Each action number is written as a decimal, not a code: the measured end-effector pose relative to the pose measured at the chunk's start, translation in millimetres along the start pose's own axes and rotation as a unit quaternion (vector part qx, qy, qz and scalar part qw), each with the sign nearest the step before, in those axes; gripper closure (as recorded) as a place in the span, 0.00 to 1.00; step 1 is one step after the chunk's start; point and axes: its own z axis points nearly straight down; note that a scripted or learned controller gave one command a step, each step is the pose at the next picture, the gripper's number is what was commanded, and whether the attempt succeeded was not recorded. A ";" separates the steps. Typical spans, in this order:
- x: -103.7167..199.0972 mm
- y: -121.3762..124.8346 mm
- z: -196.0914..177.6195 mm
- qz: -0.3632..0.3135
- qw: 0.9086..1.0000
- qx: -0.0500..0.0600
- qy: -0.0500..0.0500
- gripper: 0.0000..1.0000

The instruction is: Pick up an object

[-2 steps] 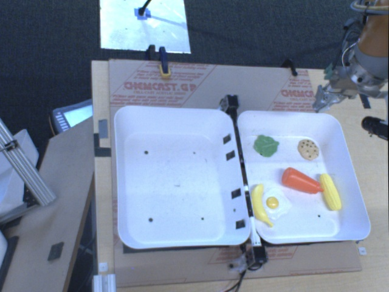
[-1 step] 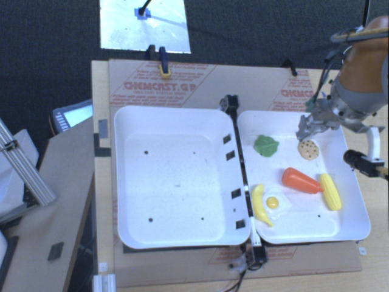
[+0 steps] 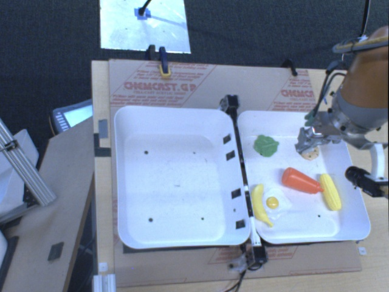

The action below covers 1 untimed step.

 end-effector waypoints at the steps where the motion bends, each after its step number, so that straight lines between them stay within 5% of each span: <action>1: 63.1 4.7 -36.2 -0.003 1.000 -0.002 0.001 1.00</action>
